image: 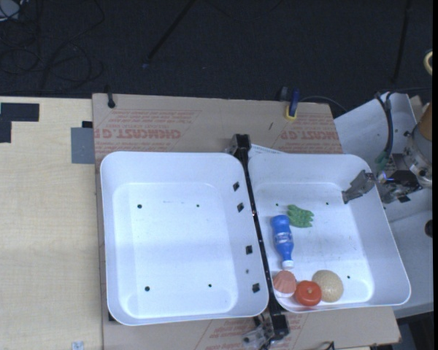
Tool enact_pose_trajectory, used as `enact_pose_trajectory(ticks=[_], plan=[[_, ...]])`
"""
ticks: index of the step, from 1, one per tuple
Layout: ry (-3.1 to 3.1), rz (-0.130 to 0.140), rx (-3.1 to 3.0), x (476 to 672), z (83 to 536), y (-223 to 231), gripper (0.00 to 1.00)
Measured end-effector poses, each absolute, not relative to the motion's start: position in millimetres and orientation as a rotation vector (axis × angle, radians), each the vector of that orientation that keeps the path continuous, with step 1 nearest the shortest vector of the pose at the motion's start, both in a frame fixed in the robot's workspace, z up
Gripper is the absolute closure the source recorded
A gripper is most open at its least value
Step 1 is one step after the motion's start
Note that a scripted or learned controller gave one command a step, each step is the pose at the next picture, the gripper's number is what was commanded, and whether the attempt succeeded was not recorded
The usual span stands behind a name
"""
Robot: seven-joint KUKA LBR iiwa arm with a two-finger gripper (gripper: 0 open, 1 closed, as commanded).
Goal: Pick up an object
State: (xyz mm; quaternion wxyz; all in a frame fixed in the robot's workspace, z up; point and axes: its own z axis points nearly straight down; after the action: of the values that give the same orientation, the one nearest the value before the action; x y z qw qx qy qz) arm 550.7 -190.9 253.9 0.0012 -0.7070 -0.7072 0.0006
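Lying left of tool [360, 185]: green toy [300, 215]

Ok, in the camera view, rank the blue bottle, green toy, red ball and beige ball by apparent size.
1. blue bottle, clearly the longest.
2. beige ball.
3. red ball and green toy: these look about alike, so I won't rank them. The beige ball's lead over them is slight.
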Motion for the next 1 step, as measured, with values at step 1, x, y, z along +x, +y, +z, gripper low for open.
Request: enact_pose_trajectory(ticks=[1], plan=[[-2.22,0.007,-2.213,588.6,117.3,-207.0,0.0]])
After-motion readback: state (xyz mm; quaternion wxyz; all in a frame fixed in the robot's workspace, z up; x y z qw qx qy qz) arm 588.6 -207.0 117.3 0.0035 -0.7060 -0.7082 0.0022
